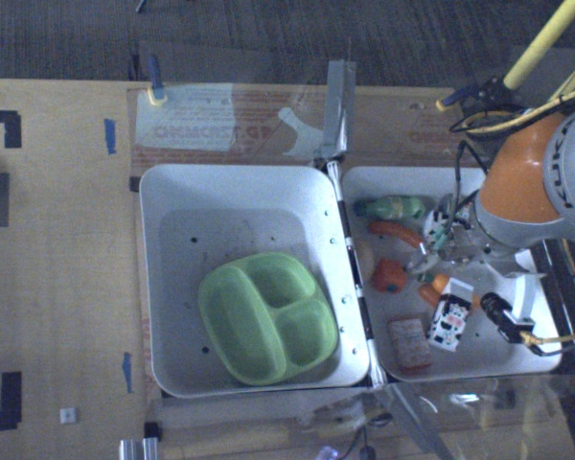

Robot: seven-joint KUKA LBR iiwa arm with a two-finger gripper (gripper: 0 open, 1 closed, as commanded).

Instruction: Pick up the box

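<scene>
You see the arm with its bulbous orange band, grey housing at three o'clock, and black cables looping over its top.

Smooth, glossy plastic on the green sectioned tray, sitting in the matt white plastic left bin. Behind that bin, a worn brown cardboard sheet; its bench is pale matt wood.

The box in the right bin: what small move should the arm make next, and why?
Probably shift the gripper toward the near edge and lower it over the box. The gripper hangs above the bin's middle, among a red toy and an orange piece, while the box lies apart, nearer the bin's front.
</scene>
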